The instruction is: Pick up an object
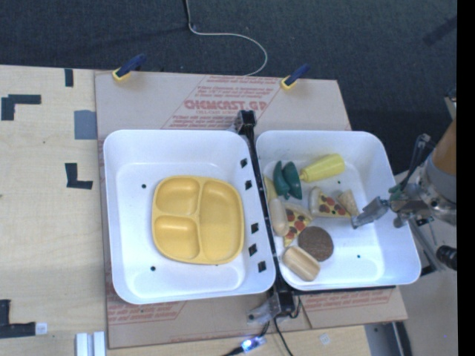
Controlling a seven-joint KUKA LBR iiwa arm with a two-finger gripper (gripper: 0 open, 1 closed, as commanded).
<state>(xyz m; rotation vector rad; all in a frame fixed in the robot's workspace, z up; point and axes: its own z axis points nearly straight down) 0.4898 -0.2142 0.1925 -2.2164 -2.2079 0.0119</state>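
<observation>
We saw the toy food crowded in the left half of the right bin (371,145): a yellow bottle-shaped piece (322,167), a dark green piece (286,180) just beside it, a pizza slice (332,203), a brown round patty (316,242) and a tan bun (300,262) near the front wall. We judged them all light, stiff plastic with smooth skins — likely to slip or roll if pinched off-centre. The yellow piece looked the easiest to take, across its narrow middle, since it lay a little apart from the rest; the patty and pizza slice lay flat and offered little to grip.

The gripper (366,213) reached in from the right, low over the bare floor of the bin, just beside the pizza slice. Nothing showed between its tips, and we could not tell how far apart they stood — the view was too small and blurred there. The yellow divided plate (199,219) sat alone in the left bin (119,150).
</observation>
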